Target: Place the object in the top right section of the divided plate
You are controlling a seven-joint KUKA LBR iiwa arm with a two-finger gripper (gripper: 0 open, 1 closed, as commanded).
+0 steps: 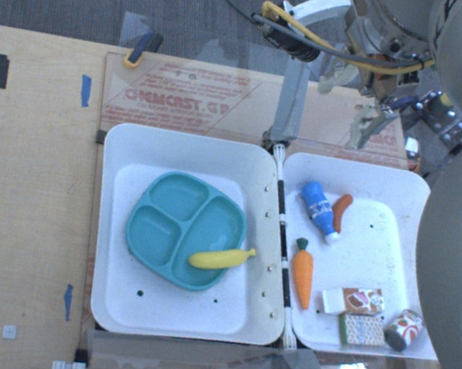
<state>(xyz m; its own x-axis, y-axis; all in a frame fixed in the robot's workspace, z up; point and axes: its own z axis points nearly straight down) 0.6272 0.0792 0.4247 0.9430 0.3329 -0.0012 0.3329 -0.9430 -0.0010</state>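
Left bin (105,290): teal divided plate (164,225) with yellow banana (219,257) lying across its right rim, part in the lower right section; right bin (389,226): blue bottle (317,209), sausage (341,211) touching it, carrot (302,274), carton (353,300), small box (362,329), can (401,330); hand (372,115) up beyond right bin, nothing between fingers, can't tell opening

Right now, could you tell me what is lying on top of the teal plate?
A yellow banana lies on the divided plate, across its lower right rim. The part of the plate beneath it is covered.
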